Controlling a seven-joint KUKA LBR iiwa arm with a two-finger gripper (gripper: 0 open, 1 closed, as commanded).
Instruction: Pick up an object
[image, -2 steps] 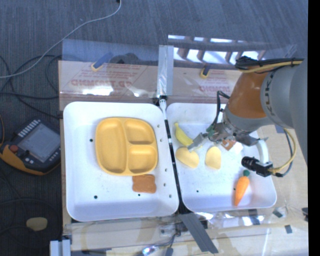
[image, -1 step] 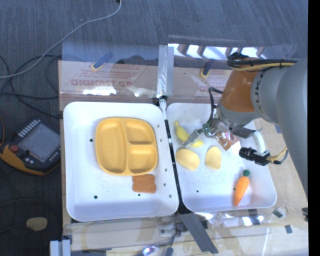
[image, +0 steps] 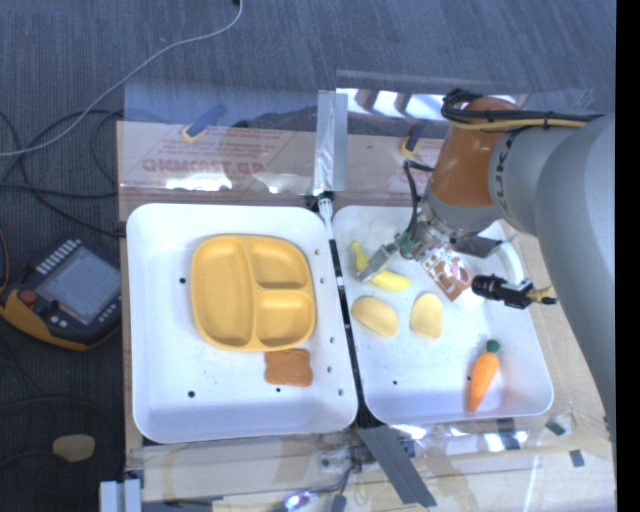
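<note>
Down in the right bin (image: 520, 385), the end effector (image: 385, 258) touches a yellow piece (image: 392, 281); its finger spread can't be told.

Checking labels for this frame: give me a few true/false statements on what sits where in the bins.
1. The yellow tray sits in the left bin. True.
2. The carrot lies in the left bin. False: it lies in the right bin, near the front right corner.
3. The toast lies just in front of the tray. True.
4. The gripper hangs over the left bin. False: it is over the right bin, near the banana.
5. The tray has one compartment. False: it has three.
</note>
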